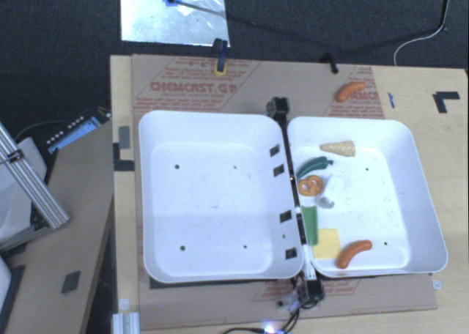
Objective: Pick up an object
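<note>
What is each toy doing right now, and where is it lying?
Sausage in the bin: lying flat, near the front of the right bin.
Sausage on the bench: lying outside, behind the right bin.
Cone: lying on its side, in the bin.
Pretzel: flat, touching the green pepper.
Yellow square: flat, beside the green stick.
</note>
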Available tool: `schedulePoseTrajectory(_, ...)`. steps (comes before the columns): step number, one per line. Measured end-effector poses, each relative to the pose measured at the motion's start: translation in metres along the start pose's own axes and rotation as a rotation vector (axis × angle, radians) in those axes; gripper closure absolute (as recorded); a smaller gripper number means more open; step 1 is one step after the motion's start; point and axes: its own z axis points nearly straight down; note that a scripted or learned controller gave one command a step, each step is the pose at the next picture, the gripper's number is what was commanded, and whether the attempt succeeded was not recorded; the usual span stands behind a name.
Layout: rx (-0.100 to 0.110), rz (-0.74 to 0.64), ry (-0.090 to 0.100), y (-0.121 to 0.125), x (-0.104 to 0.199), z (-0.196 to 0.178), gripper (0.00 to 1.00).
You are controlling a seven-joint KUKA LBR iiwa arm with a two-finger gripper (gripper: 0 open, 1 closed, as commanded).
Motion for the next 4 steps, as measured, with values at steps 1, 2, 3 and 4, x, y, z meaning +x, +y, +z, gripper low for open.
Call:
schedulePoseTrajectory(1,0.0,0.005,0.002,-0.049,0.0,-0.002,1.0)
schedulePoseTrajectory(2,0.0,0.0,0.001,-0.031,0.001,-0.001,1.0)
schedulePoseTrajectory(3,0.004,-0.012,0.008,-0.099,0.128,0.031,1.0)
schedulePoseTrajectory(4,-0.003,-0.003,0.002,-0.044,0.15,-0.002,1.0)
